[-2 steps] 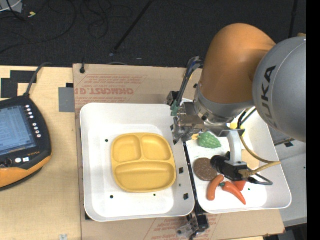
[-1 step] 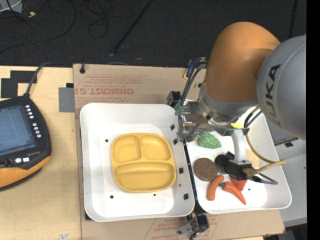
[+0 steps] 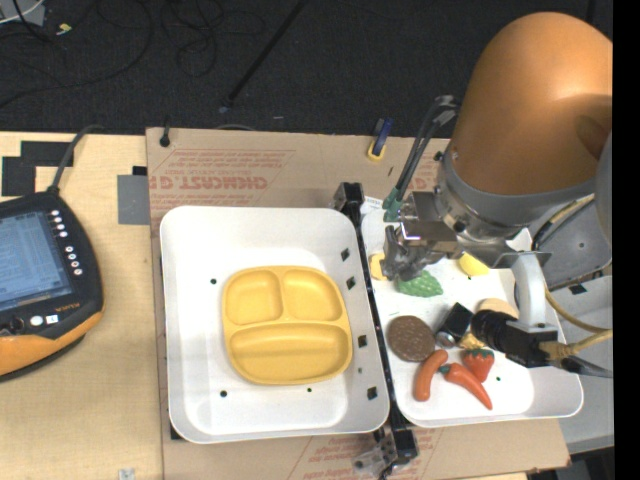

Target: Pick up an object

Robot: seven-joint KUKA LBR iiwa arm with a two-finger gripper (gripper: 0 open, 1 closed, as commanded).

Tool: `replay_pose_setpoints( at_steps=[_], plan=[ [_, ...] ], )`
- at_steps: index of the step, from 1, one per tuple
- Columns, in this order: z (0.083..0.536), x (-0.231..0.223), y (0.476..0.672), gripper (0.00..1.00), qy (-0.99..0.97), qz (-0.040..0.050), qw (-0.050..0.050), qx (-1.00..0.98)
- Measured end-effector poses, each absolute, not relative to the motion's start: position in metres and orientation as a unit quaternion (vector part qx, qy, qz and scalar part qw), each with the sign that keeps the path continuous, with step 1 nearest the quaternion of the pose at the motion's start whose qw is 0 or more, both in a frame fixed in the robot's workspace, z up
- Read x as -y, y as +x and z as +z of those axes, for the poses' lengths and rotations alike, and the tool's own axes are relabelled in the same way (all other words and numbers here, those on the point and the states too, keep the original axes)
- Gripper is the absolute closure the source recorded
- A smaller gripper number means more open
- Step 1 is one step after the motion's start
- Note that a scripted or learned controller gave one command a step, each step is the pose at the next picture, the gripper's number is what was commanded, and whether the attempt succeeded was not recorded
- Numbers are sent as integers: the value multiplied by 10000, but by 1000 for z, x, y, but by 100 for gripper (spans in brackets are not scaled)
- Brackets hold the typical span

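Note:
My gripper (image 3: 402,266) hangs low over the far left part of the right bin (image 3: 560,400), just above a green leafy toy (image 3: 421,286). The arm's orange band and grey wrist cover much of that bin. A small yellow piece (image 3: 377,265) lies at the gripper's left, and another yellow piece (image 3: 473,264) lies to its right. Nearer the front are a brown round patty (image 3: 409,337), a sausage (image 3: 429,374), a red chili pepper (image 3: 468,382) and a red strawberry-like toy (image 3: 480,361).
The left bin (image 3: 190,268) holds a yellow divided plate (image 3: 286,324). A black divider clamp (image 3: 362,298) runs between the bins. A teach pendant (image 3: 40,278) lies at the far left on the bench. Black and white cabling (image 3: 520,333) lies over the right bin's right side.

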State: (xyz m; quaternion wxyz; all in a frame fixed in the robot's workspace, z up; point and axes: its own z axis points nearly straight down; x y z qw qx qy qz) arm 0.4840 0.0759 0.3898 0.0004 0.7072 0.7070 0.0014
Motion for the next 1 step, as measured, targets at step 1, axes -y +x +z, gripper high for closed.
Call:
replay_pose_setpoints(
  at_steps=[1],
  plan=[
    [424, -157, 475, 100, 7046, 11, -5, -7096]
  ],
)
